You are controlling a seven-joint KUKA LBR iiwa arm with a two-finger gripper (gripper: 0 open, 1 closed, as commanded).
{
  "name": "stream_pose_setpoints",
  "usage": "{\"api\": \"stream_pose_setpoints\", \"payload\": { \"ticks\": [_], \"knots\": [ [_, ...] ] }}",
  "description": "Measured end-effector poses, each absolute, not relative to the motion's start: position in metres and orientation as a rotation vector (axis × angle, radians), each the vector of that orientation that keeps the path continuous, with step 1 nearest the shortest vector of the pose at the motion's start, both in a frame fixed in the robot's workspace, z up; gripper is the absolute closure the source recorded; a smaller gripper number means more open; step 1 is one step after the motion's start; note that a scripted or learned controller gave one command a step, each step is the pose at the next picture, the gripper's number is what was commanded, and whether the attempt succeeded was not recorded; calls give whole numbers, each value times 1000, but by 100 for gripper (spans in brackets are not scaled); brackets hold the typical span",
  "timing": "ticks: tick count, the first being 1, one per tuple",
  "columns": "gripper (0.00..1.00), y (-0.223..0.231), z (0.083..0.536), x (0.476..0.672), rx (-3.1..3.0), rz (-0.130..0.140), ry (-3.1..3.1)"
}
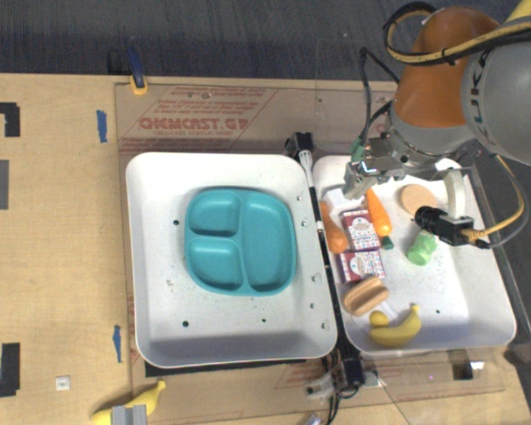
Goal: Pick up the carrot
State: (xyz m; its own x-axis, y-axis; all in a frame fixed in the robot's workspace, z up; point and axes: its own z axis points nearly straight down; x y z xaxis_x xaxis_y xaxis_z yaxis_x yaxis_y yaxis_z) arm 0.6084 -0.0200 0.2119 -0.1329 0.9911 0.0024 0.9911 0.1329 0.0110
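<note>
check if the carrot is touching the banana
Apart. The camera view shows the carrot near the top of the right bin and the banana near its bottom edge, with other items between them.

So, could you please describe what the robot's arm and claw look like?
The grey arm has rounded, glossy links and a bulbous orange band above the wrist. Black and yellow cables loop over it. The claw is a small metallic assembly with green details.
</note>
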Motion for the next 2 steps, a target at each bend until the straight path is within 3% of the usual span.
{"api": "stream_pose_setpoints", "payload": {
  "ticks": [1,2],
  "knots": [
    [100,-108,232,597,2046,-1,2369],
    [100,-125,100,592,2094,4,2333]
  ]
}}
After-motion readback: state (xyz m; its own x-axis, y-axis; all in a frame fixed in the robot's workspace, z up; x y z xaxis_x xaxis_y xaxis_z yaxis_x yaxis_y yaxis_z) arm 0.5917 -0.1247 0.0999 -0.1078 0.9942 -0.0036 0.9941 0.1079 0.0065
